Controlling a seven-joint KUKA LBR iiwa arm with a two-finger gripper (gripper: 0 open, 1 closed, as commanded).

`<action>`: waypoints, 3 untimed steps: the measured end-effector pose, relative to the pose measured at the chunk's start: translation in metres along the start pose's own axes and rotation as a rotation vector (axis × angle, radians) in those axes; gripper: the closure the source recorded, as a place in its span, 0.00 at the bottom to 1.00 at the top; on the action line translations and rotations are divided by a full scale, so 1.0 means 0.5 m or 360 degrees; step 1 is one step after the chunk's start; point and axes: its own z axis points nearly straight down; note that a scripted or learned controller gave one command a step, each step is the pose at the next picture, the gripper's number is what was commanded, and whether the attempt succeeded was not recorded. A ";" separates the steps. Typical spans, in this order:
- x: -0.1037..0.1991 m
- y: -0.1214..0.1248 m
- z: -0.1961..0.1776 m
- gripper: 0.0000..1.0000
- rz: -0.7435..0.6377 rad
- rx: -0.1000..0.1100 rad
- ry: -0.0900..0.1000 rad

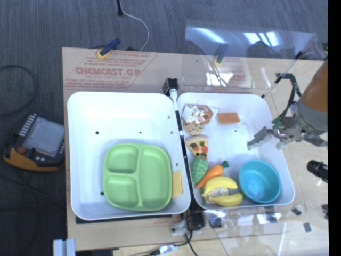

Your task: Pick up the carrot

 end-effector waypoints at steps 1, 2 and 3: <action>0.158 -0.036 0.167 0.00 -0.0029 0.0007 0.0005; 0.214 -0.073 0.204 0.00 0.0159 -0.0040 -0.0023; 0.217 -0.069 0.185 1.00 0.0157 -0.0045 -0.0019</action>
